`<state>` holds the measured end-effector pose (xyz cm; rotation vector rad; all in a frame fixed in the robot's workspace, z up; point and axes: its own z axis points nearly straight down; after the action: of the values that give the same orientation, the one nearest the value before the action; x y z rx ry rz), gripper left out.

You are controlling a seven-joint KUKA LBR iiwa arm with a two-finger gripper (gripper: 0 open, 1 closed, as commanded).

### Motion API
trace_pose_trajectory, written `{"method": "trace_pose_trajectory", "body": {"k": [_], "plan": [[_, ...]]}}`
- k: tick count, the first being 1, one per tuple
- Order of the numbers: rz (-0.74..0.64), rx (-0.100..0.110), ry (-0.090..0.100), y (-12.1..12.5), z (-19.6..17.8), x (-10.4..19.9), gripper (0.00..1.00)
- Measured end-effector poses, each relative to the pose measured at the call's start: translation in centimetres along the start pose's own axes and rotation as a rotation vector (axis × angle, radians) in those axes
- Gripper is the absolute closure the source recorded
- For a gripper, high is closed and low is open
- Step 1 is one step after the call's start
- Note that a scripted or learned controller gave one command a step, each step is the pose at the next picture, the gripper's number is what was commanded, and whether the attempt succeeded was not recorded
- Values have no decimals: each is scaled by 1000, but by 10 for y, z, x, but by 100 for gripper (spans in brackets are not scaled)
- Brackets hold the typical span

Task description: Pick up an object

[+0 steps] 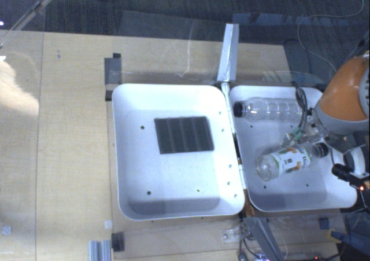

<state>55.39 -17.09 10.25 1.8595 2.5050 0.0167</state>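
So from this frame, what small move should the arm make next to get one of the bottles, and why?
Probably a short shift toward the labelled bottle, then straight down. The gripper sits between it and the clear bottle near the right bin's back wall, with nothing visibly between its fingers. The labelled bottle lies closer and in open floor.

Unreadable label on the bottle (283, 161)

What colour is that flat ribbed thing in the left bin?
Dark grey, ribbed pad, plain in the camera view.
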Motion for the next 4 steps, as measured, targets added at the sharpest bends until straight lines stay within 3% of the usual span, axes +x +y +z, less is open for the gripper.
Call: {"method": "trace_pose_trajectory", "body": {"k": [1,2,3,4], "plan": [[108,13,7,20,-91,66,100],[-4,14,7,82,-82,-12,100],[-5,14,7,82,-82,-12,0],[-86,-13,-9,80,-39,-9,0]]}}
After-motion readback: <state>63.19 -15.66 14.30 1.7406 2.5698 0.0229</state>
